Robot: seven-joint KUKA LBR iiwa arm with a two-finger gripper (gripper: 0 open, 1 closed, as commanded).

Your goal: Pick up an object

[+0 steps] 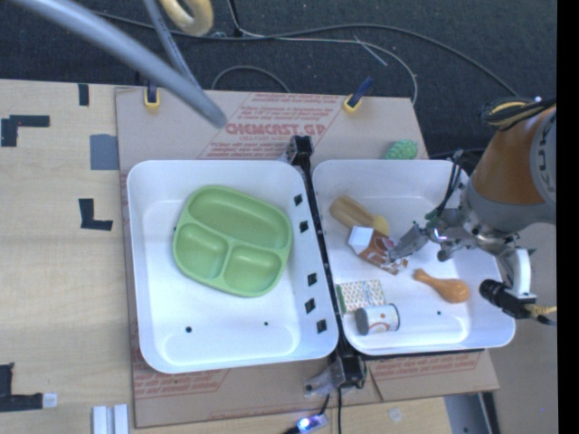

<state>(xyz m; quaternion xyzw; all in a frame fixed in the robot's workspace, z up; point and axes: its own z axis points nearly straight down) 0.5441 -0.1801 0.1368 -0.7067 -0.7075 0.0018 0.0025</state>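
In the right bin (470, 333), my gripper (404, 245) is low over the middle, reaching in from the right. Its tip is right by a small brown and red packet (378, 254); whether it touches the packet is unclear. Just left of that lie a small white and blue block (360, 237) and a tan roll (350, 212). An orange drumstick-shaped toy (443, 287) lies below the gripper. Nearer the front sit a patterned square pad (360, 294) and a white can on its side (378, 319).
The left bin (154, 333) holds a green divided plate (233, 240). A black divider (312, 242) runs between the bins. A green lump (403, 149) sits outside the right bin's far edge. A grey pole (118, 39) crosses the upper left.
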